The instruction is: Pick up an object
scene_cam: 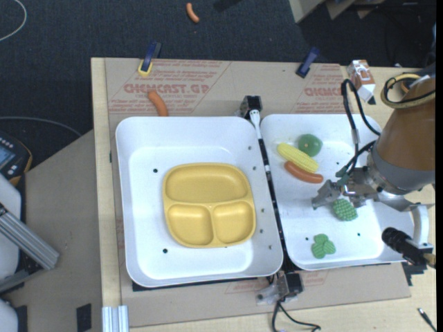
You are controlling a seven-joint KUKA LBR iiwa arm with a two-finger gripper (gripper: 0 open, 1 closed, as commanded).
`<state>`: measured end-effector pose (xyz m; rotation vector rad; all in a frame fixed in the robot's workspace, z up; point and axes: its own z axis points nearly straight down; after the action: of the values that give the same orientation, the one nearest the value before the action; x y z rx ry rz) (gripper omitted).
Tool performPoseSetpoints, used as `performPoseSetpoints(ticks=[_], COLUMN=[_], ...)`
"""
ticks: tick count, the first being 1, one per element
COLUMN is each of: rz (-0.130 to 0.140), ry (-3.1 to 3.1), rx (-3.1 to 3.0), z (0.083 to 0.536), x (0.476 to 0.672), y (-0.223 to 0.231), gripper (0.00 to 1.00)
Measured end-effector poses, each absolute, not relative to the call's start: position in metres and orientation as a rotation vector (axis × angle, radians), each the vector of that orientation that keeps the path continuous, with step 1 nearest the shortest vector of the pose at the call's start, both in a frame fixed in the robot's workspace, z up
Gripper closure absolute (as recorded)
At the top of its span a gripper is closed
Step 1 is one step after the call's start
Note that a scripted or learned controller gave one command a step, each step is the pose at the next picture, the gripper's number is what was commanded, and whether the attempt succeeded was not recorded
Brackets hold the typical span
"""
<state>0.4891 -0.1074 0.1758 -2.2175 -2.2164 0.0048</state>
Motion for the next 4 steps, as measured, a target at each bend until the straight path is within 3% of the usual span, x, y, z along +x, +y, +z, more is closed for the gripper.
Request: performPoseSetpoints(ticks=[2,3,4], rz=[0.002,-0.001,-0.006], ry=[-2.218,-2.219,-2.228], rx=[-2.22,-2.225,-2.225], z=[0.082,0.095,0.157], x=[0.491,0.492,0.497], y=[-0.114,-0.115,-0.117], gripper=[0.0,1.0,1.0])
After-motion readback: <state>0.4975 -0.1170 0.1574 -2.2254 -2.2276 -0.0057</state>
